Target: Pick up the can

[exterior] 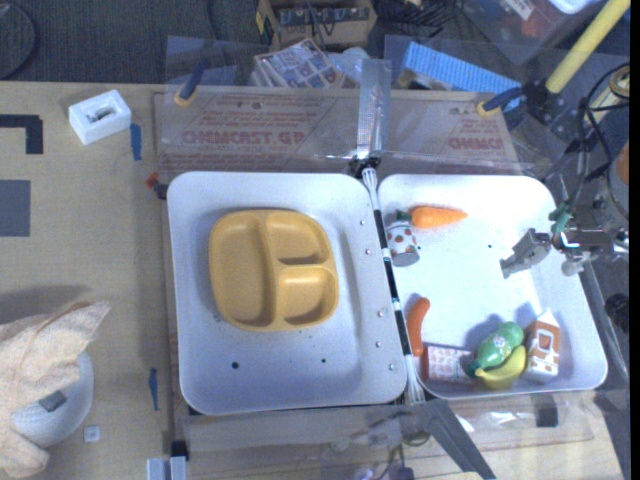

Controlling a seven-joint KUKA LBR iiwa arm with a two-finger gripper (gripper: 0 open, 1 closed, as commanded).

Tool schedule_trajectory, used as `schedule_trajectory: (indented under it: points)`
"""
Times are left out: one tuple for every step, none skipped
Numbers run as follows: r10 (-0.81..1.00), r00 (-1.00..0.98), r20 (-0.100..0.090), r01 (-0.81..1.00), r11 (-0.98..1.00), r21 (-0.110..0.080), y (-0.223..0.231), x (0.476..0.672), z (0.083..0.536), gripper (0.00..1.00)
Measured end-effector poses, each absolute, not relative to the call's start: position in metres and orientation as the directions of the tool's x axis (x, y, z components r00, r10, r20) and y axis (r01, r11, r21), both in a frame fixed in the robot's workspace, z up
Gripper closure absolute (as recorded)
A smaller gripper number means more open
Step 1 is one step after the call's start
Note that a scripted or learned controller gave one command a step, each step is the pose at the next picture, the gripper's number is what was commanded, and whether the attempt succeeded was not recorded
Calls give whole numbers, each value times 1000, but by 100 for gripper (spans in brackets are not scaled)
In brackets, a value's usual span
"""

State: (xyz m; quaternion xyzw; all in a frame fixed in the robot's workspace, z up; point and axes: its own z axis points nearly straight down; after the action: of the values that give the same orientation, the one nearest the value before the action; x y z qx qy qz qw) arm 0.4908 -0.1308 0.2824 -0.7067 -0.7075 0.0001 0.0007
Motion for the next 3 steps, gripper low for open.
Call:
schedule_trajectory:
  points:
    - [989, -148, 0, 989, 148, 0, -94, 521, 166, 0]
    - [958, -286, -4, 958, 286, 9, -99, 603, 88, 0]
    - [959, -282, -5, 959, 282, 16, -101, 605, 100, 100]
